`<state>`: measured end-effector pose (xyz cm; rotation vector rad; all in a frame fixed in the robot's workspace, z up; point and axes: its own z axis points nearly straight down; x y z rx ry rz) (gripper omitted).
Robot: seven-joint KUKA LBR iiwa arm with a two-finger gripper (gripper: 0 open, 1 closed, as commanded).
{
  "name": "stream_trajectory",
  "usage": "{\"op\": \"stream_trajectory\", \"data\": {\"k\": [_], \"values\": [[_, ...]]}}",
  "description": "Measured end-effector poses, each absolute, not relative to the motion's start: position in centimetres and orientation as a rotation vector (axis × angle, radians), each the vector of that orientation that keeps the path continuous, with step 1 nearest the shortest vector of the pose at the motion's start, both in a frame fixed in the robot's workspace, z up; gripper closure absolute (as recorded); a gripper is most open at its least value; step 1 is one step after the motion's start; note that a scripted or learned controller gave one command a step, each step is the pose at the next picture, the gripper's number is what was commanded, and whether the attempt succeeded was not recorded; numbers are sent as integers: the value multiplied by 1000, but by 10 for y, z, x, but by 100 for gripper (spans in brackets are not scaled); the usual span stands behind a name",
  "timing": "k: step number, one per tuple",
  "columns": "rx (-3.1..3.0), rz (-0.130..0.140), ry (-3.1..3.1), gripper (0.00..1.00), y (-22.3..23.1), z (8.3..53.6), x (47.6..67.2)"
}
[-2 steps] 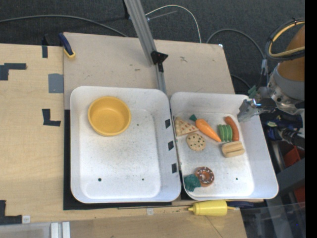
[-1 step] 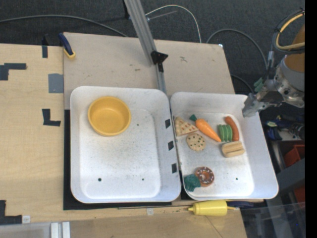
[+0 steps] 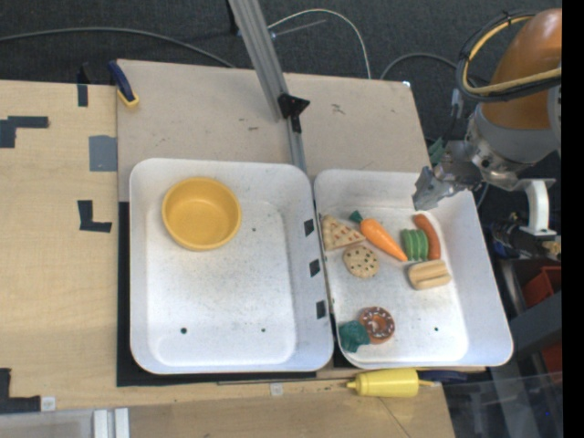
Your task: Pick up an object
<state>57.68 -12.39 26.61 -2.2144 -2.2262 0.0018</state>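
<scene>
The right bin (image 3: pixel 456 336) holds several toy foods: an orange carrot (image 3: pixel 381 237), a waffle wedge (image 3: pixel 340 234), a chocolate-chip cookie (image 3: pixel 361 262), a green pickle (image 3: pixel 415 244), a red sausage (image 3: pixel 428 234), a tan bread piece (image 3: pixel 428 275), a sprinkled donut (image 3: pixel 375 324) and a green leafy bit (image 3: pixel 352 336). My gripper (image 3: pixel 429 193) hangs over the bin's upper right area, just above the sausage, with nothing seen between its fingers. The grey arm with its orange band (image 3: pixel 529 57) comes in from the upper right.
The left bin (image 3: pixel 219 336) holds a yellow bowl (image 3: pixel 201 213). A grey metal pole (image 3: pixel 265 48) slants down to the divider between the bins. A yellow mustard bottle (image 3: pixel 391 383) lies on the bench below the right bin. Cables run along the back.
</scene>
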Motion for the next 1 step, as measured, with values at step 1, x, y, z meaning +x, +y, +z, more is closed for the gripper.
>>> {"op": "stream_trajectory", "data": {"k": [1], "values": [[-2213, 0, -2228, 100, -74, 269, 592]]}}
